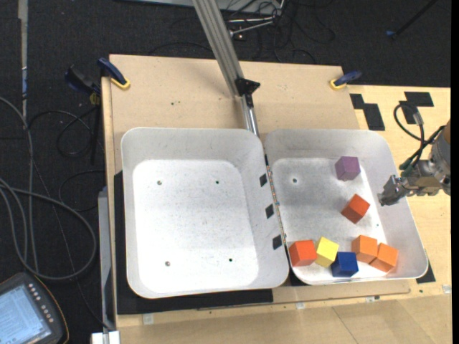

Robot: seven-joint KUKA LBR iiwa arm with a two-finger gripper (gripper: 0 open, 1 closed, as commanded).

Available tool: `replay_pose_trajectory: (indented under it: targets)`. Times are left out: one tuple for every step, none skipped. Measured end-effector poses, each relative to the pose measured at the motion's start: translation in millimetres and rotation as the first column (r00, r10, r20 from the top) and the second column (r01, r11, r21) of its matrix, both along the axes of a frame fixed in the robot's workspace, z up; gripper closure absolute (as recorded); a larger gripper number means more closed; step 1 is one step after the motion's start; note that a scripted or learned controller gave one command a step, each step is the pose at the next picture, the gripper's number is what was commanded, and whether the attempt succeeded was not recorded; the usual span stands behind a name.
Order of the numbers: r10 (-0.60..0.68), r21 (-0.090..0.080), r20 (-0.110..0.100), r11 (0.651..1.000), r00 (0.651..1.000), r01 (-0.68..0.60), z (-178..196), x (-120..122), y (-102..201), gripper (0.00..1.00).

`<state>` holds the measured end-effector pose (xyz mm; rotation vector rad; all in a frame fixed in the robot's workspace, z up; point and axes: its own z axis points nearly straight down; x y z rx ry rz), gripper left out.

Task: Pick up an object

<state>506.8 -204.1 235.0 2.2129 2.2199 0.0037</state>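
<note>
The right bin (308, 156) holds several small blocks. A purple cube (348, 167) lies near its back, and a red-orange block (355, 208) sits tilted in the middle right. Along the front wall lie a red-orange cube (303, 252), a yellow cube (327, 251), a blue cube (346, 264) and two orange cubes (366, 248) (386, 256). My gripper (393, 192) hangs over the bin's right rim, just right of the tilted red-orange block. Nothing shows between its fingers.
The left bin (136, 192) sits beside the right one on the wooden bench (179, 92). A slanted metal pole (219, 38) crosses the back and ends at the seam between the bins. Clamps (115, 74) (346, 79) mark the bench's back corners.
</note>
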Motion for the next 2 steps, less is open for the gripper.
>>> replay_pose_trajectory:
  targets:
    - [0.004,0.005,-0.006,1.000,1.000,-0.004,-10.2,5.0,51.0,1.00]
    - [0.006,0.006,-0.006,1.000,1.000,-0.006,-14.1,13.9,113.0,1.00]
